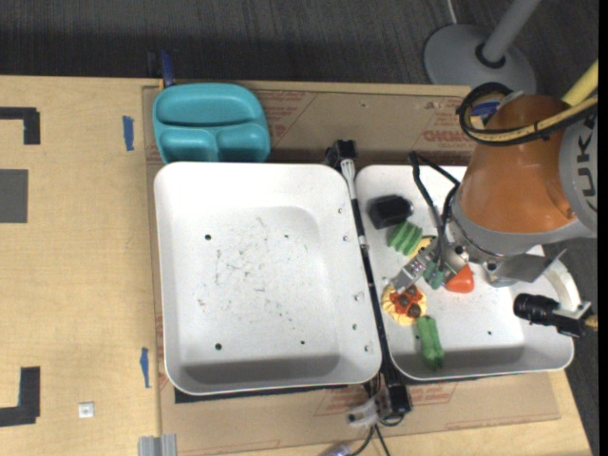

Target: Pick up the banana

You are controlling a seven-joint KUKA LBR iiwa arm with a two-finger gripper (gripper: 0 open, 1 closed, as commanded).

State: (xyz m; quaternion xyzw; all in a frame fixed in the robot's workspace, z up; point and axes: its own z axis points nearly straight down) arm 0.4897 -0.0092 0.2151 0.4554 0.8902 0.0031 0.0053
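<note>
Jaw state: cannot tell; gripper (425, 270) hangs low in the right-hand shallow white plastic bin (494, 350).
Small yellow toy banana with dark red blotches (404, 304): lower centre-right of frame, just below-left of the gripper.
Handling: probably light, stiff, smooth; grasp across mid-curve.
Neighbours: ridged green piece (406, 237), orange-red piece (460, 280), green stick (430, 340).

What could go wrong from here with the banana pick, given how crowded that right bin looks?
1. The hand sits low among tightly packed items: the yellow piece that is probably the banana lies against other small things, so a grasp could catch a neighbour instead.
2. A green object and a ridged green piece flank the spot; closing could shove them aside.
3. The target is near the right bin's left wall, so a nudge could wedge it there.
</note>
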